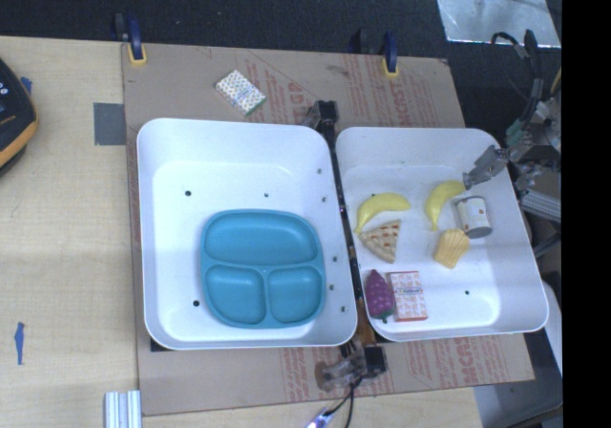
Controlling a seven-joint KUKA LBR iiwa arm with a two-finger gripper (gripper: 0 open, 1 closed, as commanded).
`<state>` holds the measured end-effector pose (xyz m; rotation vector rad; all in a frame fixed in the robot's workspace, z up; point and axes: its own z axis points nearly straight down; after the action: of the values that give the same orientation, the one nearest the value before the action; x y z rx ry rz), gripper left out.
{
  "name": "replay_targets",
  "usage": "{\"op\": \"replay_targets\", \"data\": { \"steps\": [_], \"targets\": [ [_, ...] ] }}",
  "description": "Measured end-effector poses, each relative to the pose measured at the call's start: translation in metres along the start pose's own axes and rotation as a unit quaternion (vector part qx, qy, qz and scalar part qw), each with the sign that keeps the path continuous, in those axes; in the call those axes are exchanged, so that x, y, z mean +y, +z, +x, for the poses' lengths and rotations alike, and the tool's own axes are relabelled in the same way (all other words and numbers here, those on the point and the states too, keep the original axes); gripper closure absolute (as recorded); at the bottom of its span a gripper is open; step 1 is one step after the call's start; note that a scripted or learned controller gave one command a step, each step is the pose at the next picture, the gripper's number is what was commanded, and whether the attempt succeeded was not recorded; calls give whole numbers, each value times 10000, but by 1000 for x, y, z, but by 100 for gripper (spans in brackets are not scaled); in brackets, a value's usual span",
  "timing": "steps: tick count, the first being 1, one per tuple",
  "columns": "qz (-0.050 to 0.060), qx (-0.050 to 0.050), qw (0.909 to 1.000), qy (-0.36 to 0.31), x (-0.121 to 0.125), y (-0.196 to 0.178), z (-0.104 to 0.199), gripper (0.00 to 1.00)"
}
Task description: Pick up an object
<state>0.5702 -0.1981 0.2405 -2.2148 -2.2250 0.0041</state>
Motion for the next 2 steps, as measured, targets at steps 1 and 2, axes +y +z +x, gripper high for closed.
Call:
{"op": "replay_targets", "data": {
  "steps": [1,2],
  "targets": [
    [-90,-24,10000,-14,21,129,7,0],
    [-159,-10,9999,-50,-12,137,24,0]
  ]
}}
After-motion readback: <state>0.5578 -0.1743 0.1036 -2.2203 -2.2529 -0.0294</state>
